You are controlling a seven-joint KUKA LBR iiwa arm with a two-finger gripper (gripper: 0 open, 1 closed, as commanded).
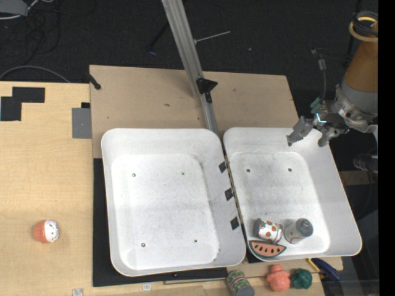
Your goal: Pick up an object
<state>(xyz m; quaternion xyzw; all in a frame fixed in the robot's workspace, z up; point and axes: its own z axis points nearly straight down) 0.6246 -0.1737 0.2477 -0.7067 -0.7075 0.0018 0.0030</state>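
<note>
watermelon slice [267, 249] well apart from spread jaws.

Robotics lab — bench w/ bins [123, 142]

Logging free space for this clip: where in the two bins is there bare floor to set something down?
The left bin shows bare floor wall to wall. The right bin is bare across its far and middle floor. Its near edge is crowded: a watermelon slice, a small white painted toy and a grey cylinder cluster there.
</note>
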